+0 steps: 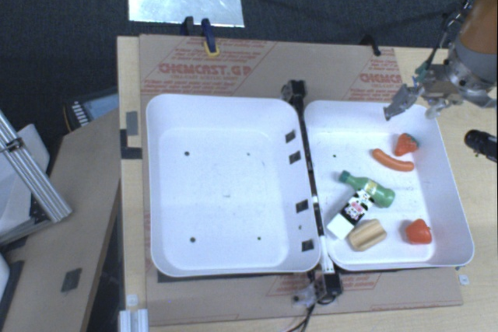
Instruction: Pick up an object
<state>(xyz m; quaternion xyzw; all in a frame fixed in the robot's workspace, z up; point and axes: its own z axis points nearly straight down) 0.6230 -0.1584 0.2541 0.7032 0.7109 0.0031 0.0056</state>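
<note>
Gripper [410, 110] over the right bin's [459, 190] far edge, fingers spread, nothing between them. Red strawberry [406, 144] just below it, apart; orange sausage [393, 160] beside that. Green bottle [367, 188], black-and-white bottle [352, 214], bread roll [366, 235] and red piece [419, 231] nearer the front.

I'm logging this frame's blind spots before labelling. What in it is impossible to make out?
Camera view: the arm is cut off by the right edge at its orange band.
Camera view: the label on the green bottle is too small to read.
Camera view: the black-and-white packet lies partly under the green bottle, beside the tan roll; its kind is unclear.
</note>
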